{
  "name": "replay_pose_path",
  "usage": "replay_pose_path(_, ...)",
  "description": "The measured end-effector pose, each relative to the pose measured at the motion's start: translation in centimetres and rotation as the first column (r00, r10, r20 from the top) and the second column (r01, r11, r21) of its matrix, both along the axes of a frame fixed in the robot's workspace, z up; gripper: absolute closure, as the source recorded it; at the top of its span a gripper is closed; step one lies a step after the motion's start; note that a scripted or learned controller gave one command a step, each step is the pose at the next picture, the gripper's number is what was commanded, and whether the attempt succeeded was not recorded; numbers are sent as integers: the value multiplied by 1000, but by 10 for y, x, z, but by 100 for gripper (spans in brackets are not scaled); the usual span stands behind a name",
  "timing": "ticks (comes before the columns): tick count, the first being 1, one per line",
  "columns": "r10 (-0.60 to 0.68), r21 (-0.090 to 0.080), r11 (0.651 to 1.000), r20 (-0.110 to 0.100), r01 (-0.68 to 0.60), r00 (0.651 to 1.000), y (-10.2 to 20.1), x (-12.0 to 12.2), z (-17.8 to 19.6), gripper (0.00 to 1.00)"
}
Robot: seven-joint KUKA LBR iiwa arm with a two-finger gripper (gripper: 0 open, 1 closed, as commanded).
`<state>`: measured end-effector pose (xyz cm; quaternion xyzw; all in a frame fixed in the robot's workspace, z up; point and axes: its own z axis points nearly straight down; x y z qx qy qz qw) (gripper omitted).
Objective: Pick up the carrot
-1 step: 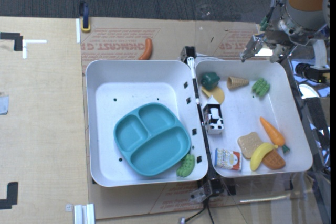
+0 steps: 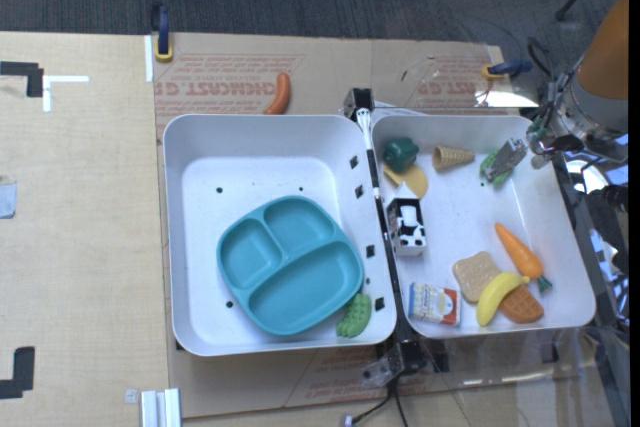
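Note:
The carrot (image 2: 518,250), orange with a green stub at its lower right end, lies at a slant near the right wall of the right bin (image 2: 455,215). My gripper (image 2: 503,162) hangs over the bin's far right corner, a good way above and slightly left of the carrot, apart from it. The grey arm with its orange band reaches in from the upper right.
Just below the carrot lie a banana (image 2: 497,298), a bread slice (image 2: 475,272) and a brown pastry (image 2: 522,307). A milk carton (image 2: 435,303), cow toy (image 2: 406,223), cone (image 2: 452,156) and green toy (image 2: 401,152) share that bin. The left bin holds a blue plate (image 2: 290,263) and pickle (image 2: 354,315).

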<state>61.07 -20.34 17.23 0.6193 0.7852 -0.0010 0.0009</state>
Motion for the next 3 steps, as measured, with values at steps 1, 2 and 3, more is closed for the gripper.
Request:
replay_pose_path(1,11,10,1000,-2,-11,1000,-13,-55,-82,0)
replay_pose_path(2,4,6,1000,2,-4,1000,-15,-53,-72,100)
replay_pose_path(3,102,1,995,1,-102,995,44,-55,-25,100)
